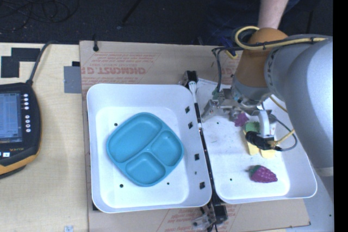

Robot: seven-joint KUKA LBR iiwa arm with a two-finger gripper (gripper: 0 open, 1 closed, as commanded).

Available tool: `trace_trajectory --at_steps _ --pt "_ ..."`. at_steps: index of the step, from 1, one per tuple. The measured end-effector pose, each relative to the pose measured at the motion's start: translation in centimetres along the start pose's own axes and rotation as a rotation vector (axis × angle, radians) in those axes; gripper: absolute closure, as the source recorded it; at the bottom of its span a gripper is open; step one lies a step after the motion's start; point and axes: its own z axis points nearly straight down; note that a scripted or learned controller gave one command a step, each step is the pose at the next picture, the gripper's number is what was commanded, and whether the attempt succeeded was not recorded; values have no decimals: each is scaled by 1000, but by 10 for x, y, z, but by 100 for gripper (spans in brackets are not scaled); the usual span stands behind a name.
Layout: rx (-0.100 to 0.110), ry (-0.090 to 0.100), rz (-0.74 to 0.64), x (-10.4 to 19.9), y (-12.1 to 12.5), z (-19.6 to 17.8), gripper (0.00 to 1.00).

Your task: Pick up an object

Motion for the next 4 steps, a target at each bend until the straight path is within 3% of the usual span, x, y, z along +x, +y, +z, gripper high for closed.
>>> trace_trajectory --at_steps 1,2,3,4 --pt "-9 -3 5 -30 0 -103 0" --pt "6 0 5 -57 -2 -26 0" --pt "0 0 2 -67 0 1 0" --pt "1 0 3 -57 -1 0 0"
